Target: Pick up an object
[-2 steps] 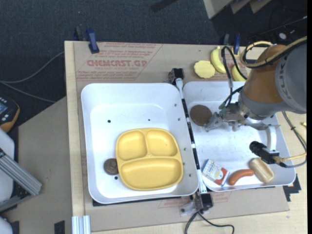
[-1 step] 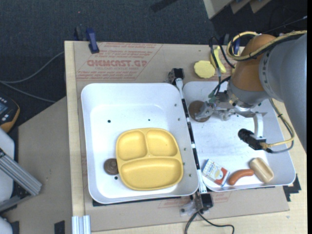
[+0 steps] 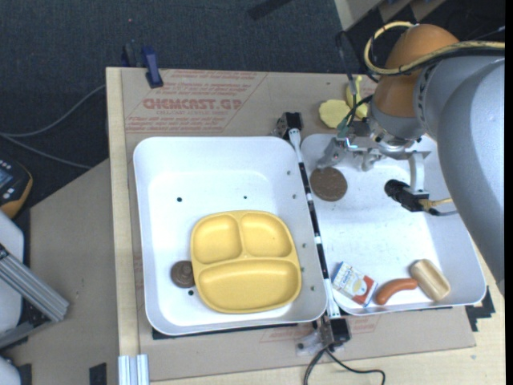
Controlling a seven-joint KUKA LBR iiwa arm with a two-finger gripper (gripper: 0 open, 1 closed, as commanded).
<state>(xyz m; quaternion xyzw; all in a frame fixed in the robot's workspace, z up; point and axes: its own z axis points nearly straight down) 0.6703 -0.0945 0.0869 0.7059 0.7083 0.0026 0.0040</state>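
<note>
Over the far end of the right bin (image 3: 449, 239), I am hanging my claw (image 3: 362, 156) just above the floor, close to the brown cookie (image 3: 329, 184) lying by the divider. I cannot tell how my claw is set; nothing is showing in it. I am judging this as the approach step, with no grasp made so far. The cookie is sitting flat and low, slightly nearer and left of me, so I am needing to shift over it and drop until I am straddling its edges before closing. Other choices are waiting at the bin's near end: a hot dog (image 3: 410, 283) and a small packet (image 3: 351, 281). The yellow plate (image 3: 243, 260) is filling the left bin (image 3: 160, 175).
</note>
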